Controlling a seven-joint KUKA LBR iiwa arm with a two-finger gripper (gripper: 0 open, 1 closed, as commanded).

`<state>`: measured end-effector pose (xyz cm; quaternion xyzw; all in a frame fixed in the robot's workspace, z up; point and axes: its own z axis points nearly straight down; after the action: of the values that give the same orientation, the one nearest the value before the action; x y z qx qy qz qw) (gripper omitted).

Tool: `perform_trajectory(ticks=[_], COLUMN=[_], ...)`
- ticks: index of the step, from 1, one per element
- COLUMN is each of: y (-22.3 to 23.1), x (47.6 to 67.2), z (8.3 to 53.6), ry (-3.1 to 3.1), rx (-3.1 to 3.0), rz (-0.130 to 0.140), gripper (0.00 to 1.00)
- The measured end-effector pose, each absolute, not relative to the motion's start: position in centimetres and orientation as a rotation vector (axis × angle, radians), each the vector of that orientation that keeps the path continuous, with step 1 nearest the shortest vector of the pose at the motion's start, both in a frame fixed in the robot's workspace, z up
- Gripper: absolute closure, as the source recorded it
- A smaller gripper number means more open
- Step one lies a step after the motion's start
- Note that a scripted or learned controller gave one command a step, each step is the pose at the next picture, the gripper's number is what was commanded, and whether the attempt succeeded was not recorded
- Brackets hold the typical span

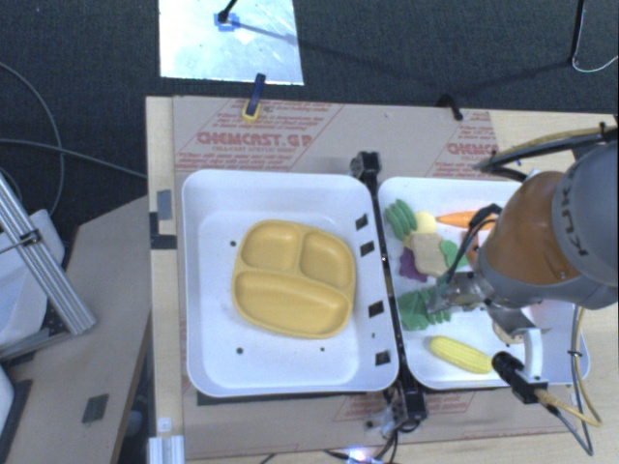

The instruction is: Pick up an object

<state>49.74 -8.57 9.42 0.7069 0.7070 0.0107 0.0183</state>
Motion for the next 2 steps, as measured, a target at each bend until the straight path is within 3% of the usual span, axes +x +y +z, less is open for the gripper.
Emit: perform_trajectory(ticks=[1, 2], y=[-14.5, -19.1], x=[55.2, 49.5], z=[9.6, 9.5], ry=[2.212, 2.200], rx=[2.209, 2.202], rz=[0.014, 0.027], gripper=[0.00, 0.00])
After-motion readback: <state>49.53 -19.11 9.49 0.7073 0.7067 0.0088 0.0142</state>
